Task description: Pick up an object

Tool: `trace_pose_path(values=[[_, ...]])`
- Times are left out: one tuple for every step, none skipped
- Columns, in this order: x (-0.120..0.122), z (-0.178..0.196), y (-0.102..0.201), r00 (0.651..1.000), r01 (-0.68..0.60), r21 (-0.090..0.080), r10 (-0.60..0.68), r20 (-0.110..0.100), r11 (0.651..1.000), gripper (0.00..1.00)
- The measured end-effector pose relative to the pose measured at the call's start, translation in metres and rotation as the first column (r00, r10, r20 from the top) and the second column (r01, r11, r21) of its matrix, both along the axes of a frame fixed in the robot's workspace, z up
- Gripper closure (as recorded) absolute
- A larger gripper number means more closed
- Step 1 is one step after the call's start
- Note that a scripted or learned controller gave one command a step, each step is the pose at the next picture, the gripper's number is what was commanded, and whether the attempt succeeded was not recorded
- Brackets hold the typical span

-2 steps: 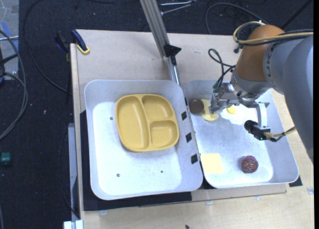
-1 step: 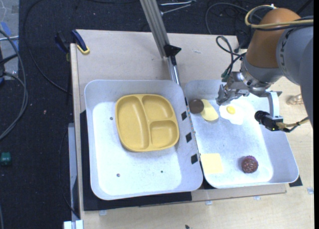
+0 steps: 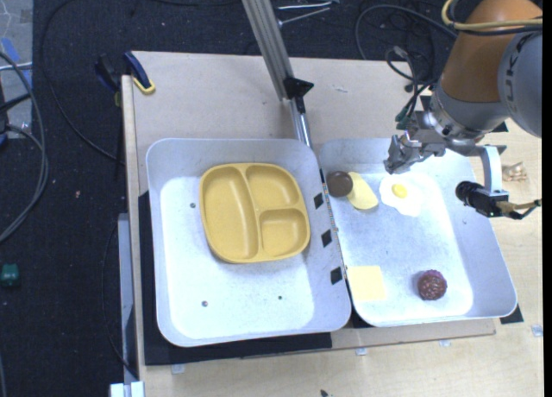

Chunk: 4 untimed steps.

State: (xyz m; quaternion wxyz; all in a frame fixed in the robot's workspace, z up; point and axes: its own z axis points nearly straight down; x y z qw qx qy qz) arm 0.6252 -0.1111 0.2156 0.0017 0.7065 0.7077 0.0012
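My gripper (image 3: 398, 160) hangs over the far edge of the right bin (image 3: 483, 253), just above and behind a toy fried egg (image 3: 404, 196). Nothing shows between its fingers. Near the bin's left side lie a brown round piece (image 3: 339, 183) and a pale yellow lump (image 3: 363, 193) side by side. A yellow cheese square (image 3: 366, 282) rests at the front left, and a dark red meatball-like ball (image 3: 431, 285) sits at the front right.
The left bin (image 3: 172, 300) holds a yellow divided tray (image 3: 254, 211). A slanted metal pole (image 3: 269, 33) runs down to the gap between the bins. Cables lie on the dark floor behind the bench.
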Motion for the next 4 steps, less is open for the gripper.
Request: trace_pose_path(values=[[0.001,0.014,0.0,1.0,0.0,0.0,0.0,-0.001,1.0,1.0],[-0.005,0.015,0.043,1.0,-0.004,0.001,0.004,-0.004,1.0,1.0],[-0.014,0.019,0.09,1.0,-0.006,0.002,0.006,-0.005,1.0,1.0],[-0.019,0.01,0.14,1.0,-0.005,0.001,0.005,-0.005,1.0,1.0]])
